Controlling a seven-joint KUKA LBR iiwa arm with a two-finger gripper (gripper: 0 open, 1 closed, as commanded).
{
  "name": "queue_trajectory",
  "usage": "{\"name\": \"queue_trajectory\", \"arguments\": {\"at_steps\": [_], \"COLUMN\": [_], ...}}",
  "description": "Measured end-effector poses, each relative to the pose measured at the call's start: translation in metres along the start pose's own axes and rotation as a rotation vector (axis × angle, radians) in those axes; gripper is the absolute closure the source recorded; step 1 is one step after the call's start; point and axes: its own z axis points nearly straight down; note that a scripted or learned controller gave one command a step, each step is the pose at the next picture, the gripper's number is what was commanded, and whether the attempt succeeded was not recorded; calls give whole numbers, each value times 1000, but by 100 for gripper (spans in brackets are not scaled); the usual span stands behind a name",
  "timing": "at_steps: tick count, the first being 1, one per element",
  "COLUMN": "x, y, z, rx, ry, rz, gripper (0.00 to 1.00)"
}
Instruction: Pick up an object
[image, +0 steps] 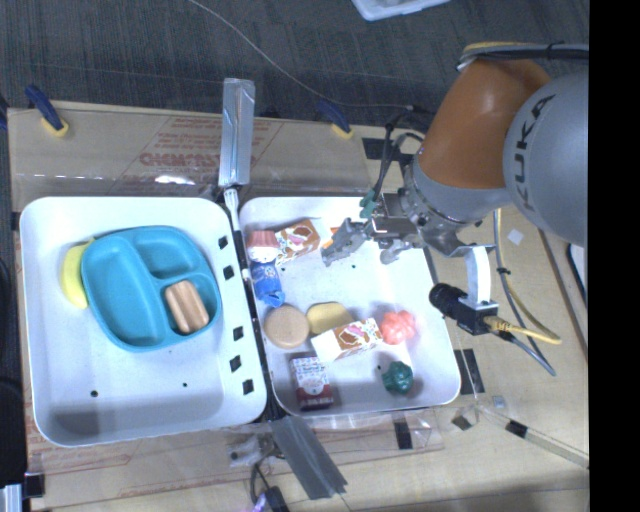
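Note:
My gripper (362, 245) hangs over the upper middle of the right bin (425, 300), its two fingers spread apart with nothing between them. Just left of it lies a small snack packet (297, 239). Below it in the same bin sit a blue crumpled wrapper (267, 281), a round tan disc (287, 326), a yellow piece (329, 316), a white and orange carton (348, 339), a pink-orange ball (398, 325), a dark green ball (398, 377) and a dark red packet (312, 380).
The left bin (60, 390) holds a blue divided plate (130, 275) with a tan roll (186, 306) in it and a yellow object (72, 274) at its left edge. A metal divider (236, 130) stands between the bins at the back.

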Motion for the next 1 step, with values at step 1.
{"name": "queue_trajectory", "arguments": {"at_steps": [1], "x": [-37], "y": [-26], "z": [110], "rx": [7], "ry": [1], "rz": [13], "gripper": [0]}}
